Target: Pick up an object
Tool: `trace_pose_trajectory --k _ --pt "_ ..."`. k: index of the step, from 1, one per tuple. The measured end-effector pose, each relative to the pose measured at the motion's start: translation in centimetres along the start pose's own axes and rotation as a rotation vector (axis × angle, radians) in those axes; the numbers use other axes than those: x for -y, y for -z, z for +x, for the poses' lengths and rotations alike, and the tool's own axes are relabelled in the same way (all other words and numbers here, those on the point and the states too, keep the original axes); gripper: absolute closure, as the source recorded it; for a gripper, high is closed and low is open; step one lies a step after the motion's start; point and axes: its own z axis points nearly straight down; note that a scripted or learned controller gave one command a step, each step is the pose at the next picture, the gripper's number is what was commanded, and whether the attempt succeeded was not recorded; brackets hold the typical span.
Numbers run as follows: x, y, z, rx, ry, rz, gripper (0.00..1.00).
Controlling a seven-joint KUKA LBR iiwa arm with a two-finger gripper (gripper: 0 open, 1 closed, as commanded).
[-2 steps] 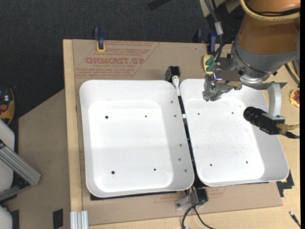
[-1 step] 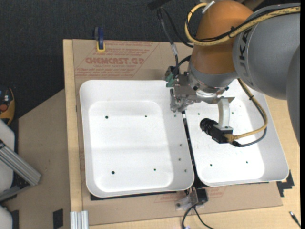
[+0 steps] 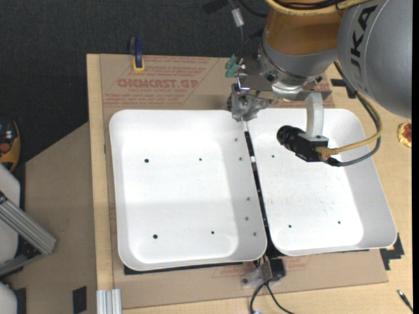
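We see two shallow white bins on the bench, the left bin (image 3: 177, 188) and the right bin (image 3: 327, 208) touching along their shared edge. No loose object shows itself to us in either bin; their floors carry small dark dots. The gripper (image 3: 243, 106) sits at the far end of that shared edge, under the grey arm (image 3: 308, 31) with its orange band. A black cylindrical unit (image 3: 298, 142) hangs from the wrist over the right bin.
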Motion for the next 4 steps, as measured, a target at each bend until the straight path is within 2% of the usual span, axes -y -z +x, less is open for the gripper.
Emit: trace_pose_trajectory --k 1,2,3,4 --pt "0.3 2.5 -7.5 0.005 -0.012 0.005 1.00" --pt "-2.0 -7.9 1.2 0.001 0.002 0.017 1.00" --pt "-7.3 -14.4 9.8 0.000 0.003 0.011 1.00" --pt "-5.0 -6.4 6.0 0.001 -0.008 0.004 1.00"
